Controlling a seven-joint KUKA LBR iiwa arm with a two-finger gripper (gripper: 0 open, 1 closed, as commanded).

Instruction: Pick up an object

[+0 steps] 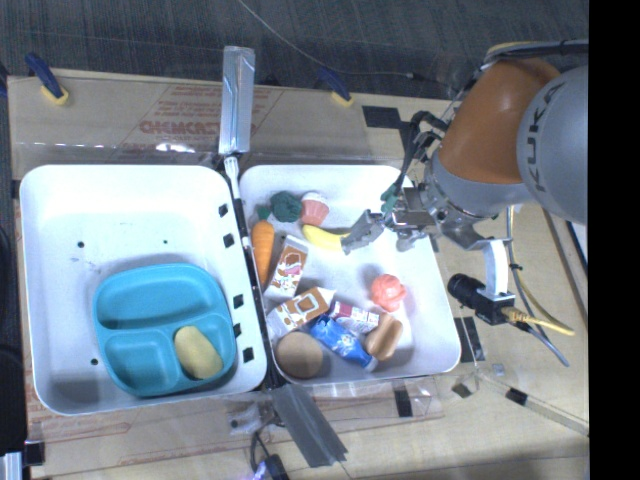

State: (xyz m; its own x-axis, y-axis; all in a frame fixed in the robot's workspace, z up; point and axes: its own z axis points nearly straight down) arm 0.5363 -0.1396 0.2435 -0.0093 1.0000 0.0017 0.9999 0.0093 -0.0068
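Observation:
My gripper (384, 230) hangs over the right side of the right bin (430, 298), open, with nothing between its fingers. One finger (360, 232) points left toward a yellow banana (324, 236) just beside it. Below the gripper lies a pink ball (388, 291). Also in this bin are an orange carrot (262, 248), a green lump (286, 206), a pink cupcake (315, 208), a small carton (288, 269), a blue packet (341, 340), a hot dog (383, 338) and a brown round piece (300, 356).
The left bin (60, 228) holds a blue divided plate (150, 318) with a yellow potato (198, 352) in its lower right compartment. A metal divider bracket (236, 98) stands between the bins at the back. The grey and orange arm (500, 138) fills the right side.

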